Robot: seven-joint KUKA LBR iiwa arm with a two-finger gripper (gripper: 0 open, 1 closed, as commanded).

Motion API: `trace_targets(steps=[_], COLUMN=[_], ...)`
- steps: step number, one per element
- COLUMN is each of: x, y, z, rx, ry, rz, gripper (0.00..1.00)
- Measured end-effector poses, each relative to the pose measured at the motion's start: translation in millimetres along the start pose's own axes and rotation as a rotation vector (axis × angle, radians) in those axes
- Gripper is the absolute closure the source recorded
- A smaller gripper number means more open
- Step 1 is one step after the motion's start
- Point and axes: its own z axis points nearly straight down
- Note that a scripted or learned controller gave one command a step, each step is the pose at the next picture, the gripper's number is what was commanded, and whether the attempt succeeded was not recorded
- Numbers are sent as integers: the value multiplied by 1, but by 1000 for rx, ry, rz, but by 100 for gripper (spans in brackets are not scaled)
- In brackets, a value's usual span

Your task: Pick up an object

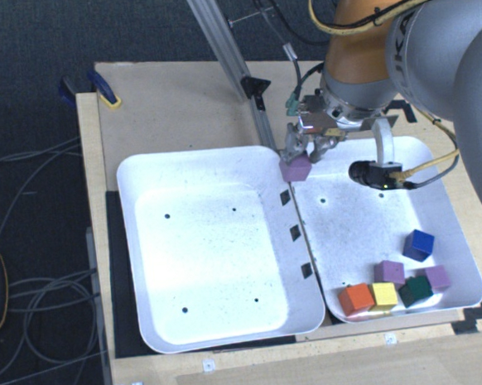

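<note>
- The end effector (301,151) sits over the far end of the divide between the two bins, its fingers narrowed around a pink block (296,169) that shows between and just below them
- The pink block hangs at the fingertips, above the inner rim of the right bin (450,212) near its far left corner; it looks roughly cubic, so no long axis can be told, and one corner points down toward the rim
- The grey arm (437,39), with its orange band (365,28), reaches in from the right above the right bin's far edge
- At the near end of the right bin lie an orange block (356,298), a yellow block (384,294), a green block (415,289), two purple blocks (389,271) and a blue block (418,244), clustered close together
- The left bin (132,237) stands beside it on the surface (175,93)
</note>
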Motion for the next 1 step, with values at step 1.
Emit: trace_targets(steps=[1], x=[56], y=[14], z=[-3], rx=[-1], ry=[-1], rz=[1], gripper=[100])
